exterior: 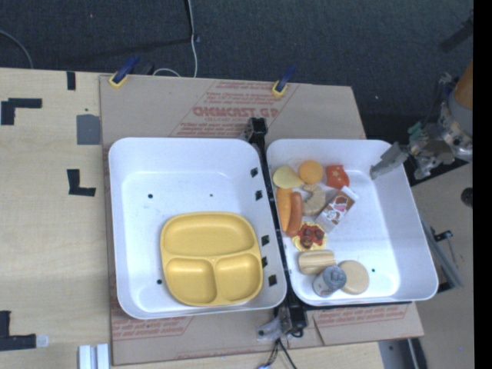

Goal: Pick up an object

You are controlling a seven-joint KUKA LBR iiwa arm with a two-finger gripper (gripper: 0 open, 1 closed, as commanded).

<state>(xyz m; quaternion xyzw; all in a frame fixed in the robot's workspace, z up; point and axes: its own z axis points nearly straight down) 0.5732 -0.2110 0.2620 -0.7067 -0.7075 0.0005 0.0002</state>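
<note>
The right bin (400, 229) holds a heap of toy food along its left side. At the back lie a yellow piece (286, 177), an orange ball (310, 171) and a red tomato (337, 177). Below them are an orange sausage shape (284, 206), a small printed packet (338, 206) and a red and yellow slice (310, 237). At the front sit a tan roll (316, 261), a grey can (332, 280) and a tan disc (355, 277). My gripper (382, 167) hangs over the bin's back right rim, apart from the food, and holds nothing that I can see.
The left bin (138, 175) carries a yellow divided plate (211, 255) in its front half. A black clip (257, 127) sits where the two bins meet at the back. The right part of the right bin's floor is bare white.
</note>
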